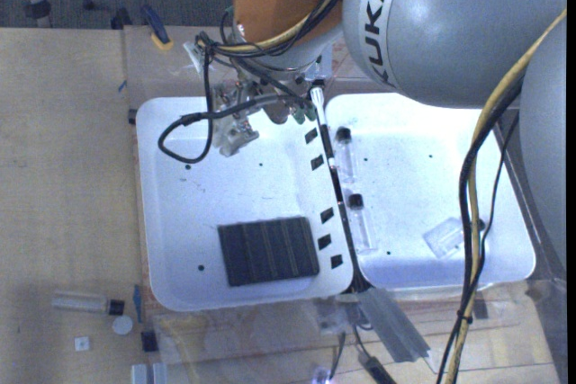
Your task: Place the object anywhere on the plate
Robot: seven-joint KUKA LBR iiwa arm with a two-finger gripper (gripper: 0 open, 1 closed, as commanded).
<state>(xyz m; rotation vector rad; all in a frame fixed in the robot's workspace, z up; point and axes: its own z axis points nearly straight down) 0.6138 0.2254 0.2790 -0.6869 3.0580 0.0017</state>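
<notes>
Dark ridged plate (pixel 268 251) low in the left bin (pixel 162 193), well below the hand (pixel 236 135), finger state untellable.

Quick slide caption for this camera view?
Gripper hovers over the left bin, far end from the dark ridged plate.

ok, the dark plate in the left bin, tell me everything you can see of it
The plate is a dark grey, flat rectangle with ridges or grooves running across its short side, matte like rubber or plastic. It lies flat on the floor of the left bin, near the front edge, turned slightly askew. Nothing rests on it; the gripper is up toward the bin's back.
</notes>
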